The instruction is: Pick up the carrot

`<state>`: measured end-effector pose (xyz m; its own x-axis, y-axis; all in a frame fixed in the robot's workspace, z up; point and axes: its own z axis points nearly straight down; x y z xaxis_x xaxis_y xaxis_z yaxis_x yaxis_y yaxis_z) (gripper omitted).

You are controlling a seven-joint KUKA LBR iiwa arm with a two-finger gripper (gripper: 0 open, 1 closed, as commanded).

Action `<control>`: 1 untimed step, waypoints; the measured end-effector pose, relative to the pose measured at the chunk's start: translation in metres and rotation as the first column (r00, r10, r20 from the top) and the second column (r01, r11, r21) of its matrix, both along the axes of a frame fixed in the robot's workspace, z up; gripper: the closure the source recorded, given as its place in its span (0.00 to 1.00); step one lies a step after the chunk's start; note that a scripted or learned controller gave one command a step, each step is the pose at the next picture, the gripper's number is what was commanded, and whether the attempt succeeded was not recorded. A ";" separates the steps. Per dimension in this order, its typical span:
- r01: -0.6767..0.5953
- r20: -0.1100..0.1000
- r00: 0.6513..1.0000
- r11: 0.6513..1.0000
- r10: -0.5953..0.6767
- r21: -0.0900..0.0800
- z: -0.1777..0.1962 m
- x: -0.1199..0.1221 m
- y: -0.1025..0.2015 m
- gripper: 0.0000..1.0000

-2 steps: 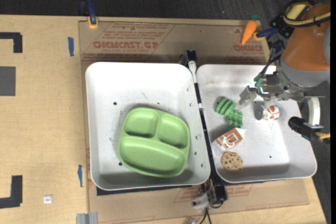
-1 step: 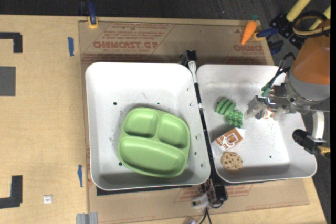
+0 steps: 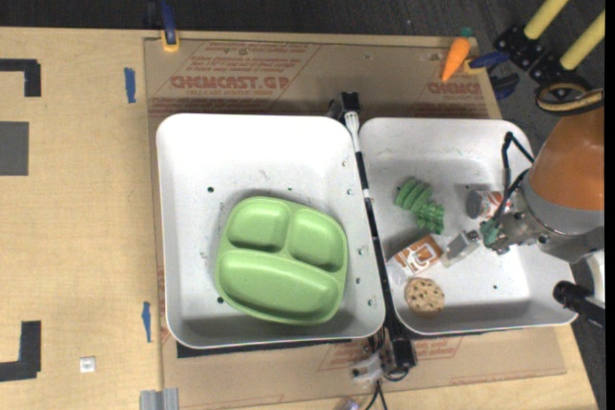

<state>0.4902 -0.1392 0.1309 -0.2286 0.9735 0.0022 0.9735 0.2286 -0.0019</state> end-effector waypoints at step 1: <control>0.233 0.000 0.972 0.972 -0.233 0.000 -0.024 -0.011 -0.004 0.00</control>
<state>0.4792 -0.1432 0.1070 0.0048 1.0000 0.0021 1.0000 -0.0048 -0.0023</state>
